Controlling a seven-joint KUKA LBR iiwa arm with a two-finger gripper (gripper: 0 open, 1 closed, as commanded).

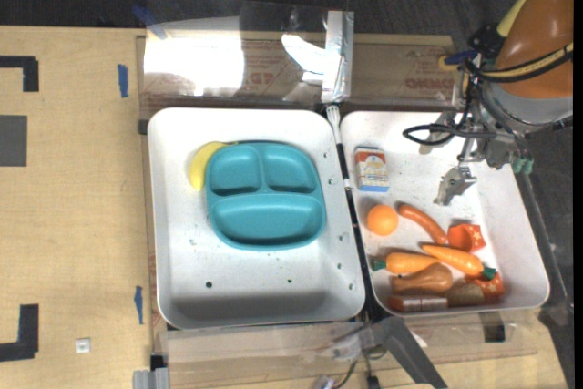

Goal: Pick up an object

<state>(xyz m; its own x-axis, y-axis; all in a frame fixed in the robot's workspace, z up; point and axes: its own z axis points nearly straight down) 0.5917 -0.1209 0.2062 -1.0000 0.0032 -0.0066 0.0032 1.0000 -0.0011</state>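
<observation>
My gripper (452,188) hangs over the right bin (523,237), in its upper right part, above bare white floor. Nothing shows in its grasp. Below and left of it lie several toy foods: an orange ball (382,220), a curved red-orange chili (423,221), a red pepper (463,236), a long carrot (453,259), a second carrot (410,263) and a brown piece (426,280). A small white and orange carton (371,169) lies flat at the bin's upper left.
The left bin (182,273) holds a teal divided plate (265,193) with a yellow item (198,165) partly tucked under its left edge. A clear taped panel (273,59) stands behind the bins. The arm's orange band (537,32) and cables hang at the upper right.
</observation>
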